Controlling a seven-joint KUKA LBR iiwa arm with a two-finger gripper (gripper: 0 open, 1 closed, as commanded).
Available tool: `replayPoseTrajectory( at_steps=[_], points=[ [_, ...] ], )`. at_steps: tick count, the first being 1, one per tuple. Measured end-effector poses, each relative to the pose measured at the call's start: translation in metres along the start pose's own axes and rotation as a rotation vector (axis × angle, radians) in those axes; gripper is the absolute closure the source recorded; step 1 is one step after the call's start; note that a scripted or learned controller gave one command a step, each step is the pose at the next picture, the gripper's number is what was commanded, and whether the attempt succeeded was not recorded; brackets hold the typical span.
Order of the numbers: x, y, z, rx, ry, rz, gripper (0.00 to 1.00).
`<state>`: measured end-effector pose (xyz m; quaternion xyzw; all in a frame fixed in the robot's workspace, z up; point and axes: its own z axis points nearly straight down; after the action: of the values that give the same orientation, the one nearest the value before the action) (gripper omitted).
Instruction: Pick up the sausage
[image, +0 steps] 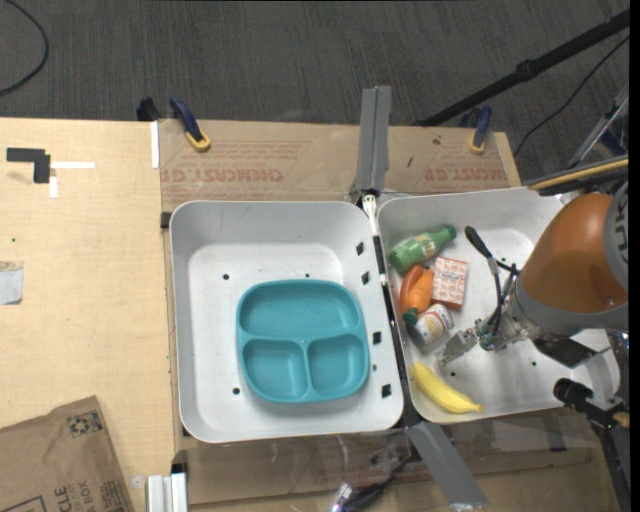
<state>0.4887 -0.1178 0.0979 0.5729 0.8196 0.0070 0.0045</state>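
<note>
Camera view: sausage (417, 290) seemingly lies near-vertical, top tilted right.

A teal divided plate (301, 341) lies in the left white bin (190, 300), well left of the gripper (462, 345). In the right white bin (520, 215), a green bottle (420, 246), a carrot (416, 289), a small carton (450, 281) and a small jar (431, 324) sit up and left of the gripper. A banana (444, 390) lies just below it.

The floor (250, 50) was dark grey carpet with black cables (30, 45) lying on it. A light wooden bench (80, 300) stood on it. Brown cardboard (270, 165) lay flat on the bench, held by blue and yellow clamps (188, 122).
</note>
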Motion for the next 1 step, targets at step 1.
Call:
replayPoseTrajectory(
  at_steps=[1],
  points=[
    [0.0052, 0.0195, -0.0009, -0.006, -0.001, 0.634, 0.0]
  ],
)
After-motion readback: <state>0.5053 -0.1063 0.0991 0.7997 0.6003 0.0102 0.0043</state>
